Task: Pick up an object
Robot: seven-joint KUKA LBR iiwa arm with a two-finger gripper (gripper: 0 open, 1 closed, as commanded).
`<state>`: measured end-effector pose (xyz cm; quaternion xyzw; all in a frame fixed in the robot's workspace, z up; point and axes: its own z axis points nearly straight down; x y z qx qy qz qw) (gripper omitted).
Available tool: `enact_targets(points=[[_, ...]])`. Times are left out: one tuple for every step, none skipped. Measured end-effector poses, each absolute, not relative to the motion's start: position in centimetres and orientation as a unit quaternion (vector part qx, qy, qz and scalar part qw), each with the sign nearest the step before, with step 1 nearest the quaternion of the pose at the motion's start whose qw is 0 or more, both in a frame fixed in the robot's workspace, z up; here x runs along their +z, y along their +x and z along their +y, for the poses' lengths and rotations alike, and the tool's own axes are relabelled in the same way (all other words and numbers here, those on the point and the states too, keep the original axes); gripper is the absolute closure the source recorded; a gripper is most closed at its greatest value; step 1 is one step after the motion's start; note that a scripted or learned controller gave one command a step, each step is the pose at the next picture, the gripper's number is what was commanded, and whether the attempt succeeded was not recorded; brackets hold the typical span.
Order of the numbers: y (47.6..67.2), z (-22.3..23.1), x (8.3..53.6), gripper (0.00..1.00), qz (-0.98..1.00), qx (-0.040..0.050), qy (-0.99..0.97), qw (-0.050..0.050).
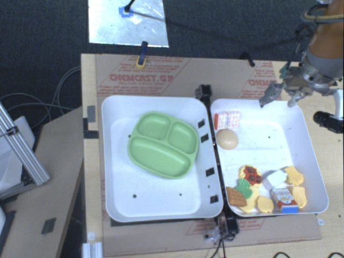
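Jumbled toy food [266,190] overlaps in the right bin [306,144]; above its far rim, the tool [280,97] hangs spread, holding nothing.

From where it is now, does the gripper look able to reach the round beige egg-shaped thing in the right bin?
Probably yes. The gripper hovers by the right white bin's far edge, and the beige egg-shaped object lies apart from other items, uncovered.

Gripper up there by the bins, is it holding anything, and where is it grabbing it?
Nothing is held. The gripper hangs open above the far edge of the right bin, with only air between its fingers.
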<state>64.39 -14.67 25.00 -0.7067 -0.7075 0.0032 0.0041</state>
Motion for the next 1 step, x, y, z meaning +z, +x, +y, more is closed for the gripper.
enact_targets(points=[[64.60,-14.64,25.82,0.00,-0.708,-0.0005,-0.706,-0.001]])
